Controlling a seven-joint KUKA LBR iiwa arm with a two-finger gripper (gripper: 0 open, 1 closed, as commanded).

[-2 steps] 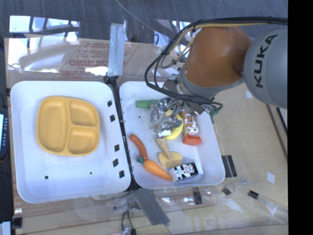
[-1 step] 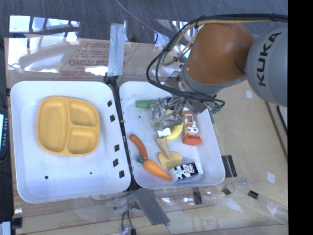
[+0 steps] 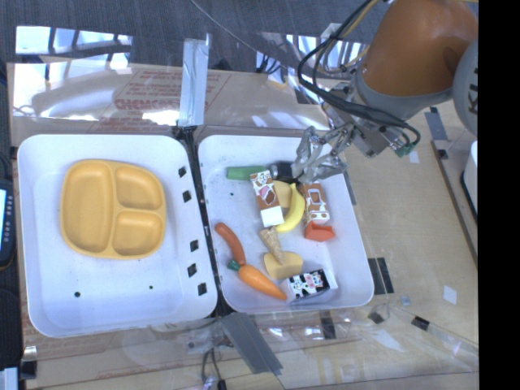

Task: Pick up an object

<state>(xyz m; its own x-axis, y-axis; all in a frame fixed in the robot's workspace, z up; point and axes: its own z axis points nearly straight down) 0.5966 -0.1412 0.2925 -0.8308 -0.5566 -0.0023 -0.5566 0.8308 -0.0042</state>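
Arm over the right bin's far edge, its gripper above the toy food.

The gripper hangs over the upper right part of the right bin, near a green-and-black marker lying flat and just above an orange carton; how wide its grip stands cannot be told from this angle, and nothing can be seen in its hold; a banana lies just beside a brown carton, with an ice-cream cone, a sausage, a carrot and a cow-patterned carton nearer the front; the left bin holds a yellow divided plate, well apart from the arm.
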